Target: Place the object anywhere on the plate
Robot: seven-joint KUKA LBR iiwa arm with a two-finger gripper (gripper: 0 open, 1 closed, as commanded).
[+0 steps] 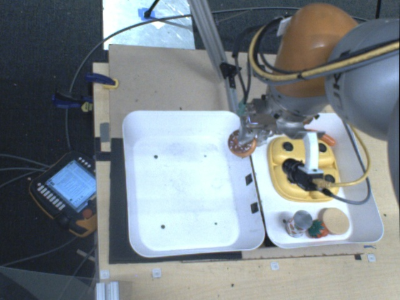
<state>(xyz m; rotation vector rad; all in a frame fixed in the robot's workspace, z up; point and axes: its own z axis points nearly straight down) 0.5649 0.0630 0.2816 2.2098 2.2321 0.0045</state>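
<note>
**Brown ring gripped at the divide between the bins**

The fingers (252, 125) of the gripper (249, 134) are clamped on the upper edge of a brown ring (239, 145). The ring hangs tilted over the right rim of the left bin (181, 186), just beside the right bin (374, 229). It is near the yellow plate (281, 179) but apart from it.

The plate lies in the right bin's back half. A small orange piece (329, 140) sits at the plate's far edge. Along the right bin's front lie a grey piece (302, 217), a red and green item (318, 230) and a tan disc (335, 220), close together. Both bins rest on the table (162, 80).
</note>
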